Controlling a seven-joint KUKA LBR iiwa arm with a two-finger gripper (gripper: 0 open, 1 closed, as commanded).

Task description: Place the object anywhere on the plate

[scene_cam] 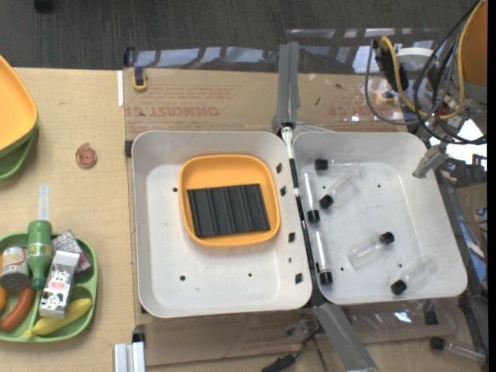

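— So, from above, where do we see the task's things?

— We see the orange plate (230, 178) in the left bin (155, 285), a dark ribbed block (229, 210) lying on it. Clear tubes with black caps (335, 191) lie scattered in the right bin (434, 285).

— And the tool?

— We find the tool (428, 161) over the right bin's far right rim, beside the cables (403, 84); whether it is clenched or released, we cannot tell.

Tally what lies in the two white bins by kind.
Right bin, clear vials with black caps: 6
Left bin, orange plate: 1
Dark ridged slab on the plate: 1
Total: 8
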